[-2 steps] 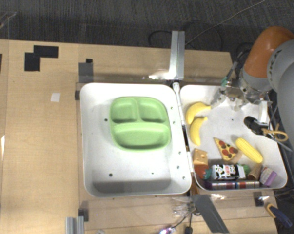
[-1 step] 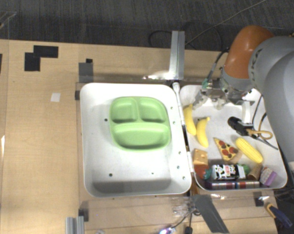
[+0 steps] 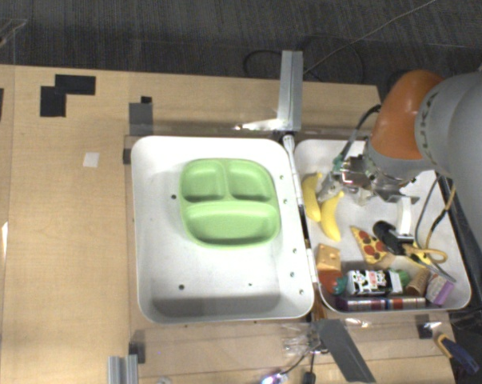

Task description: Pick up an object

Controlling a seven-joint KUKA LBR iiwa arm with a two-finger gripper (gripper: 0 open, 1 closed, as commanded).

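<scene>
The right bin (image 3: 462, 291) holds a yellow banana (image 3: 326, 211) along its left wall. A toy pizza slice (image 3: 373, 247), an orange block (image 3: 328, 257), a dark labelled bottle (image 3: 372, 281) and a purple marker (image 3: 382, 302) lie toward its front. My gripper (image 3: 342, 182) hangs over the back of this bin, just right of the banana's upper end. The wrist body covers its tips, and I see nothing between them.
A green divided plate (image 3: 227, 201) lies in the left bin (image 3: 157, 282). A metal post (image 3: 291, 94) stands behind the wall between the bins. Small things crowd the right bin's front right corner, among them a brown cylinder (image 3: 419, 279) and a purple piece (image 3: 439, 292).
</scene>
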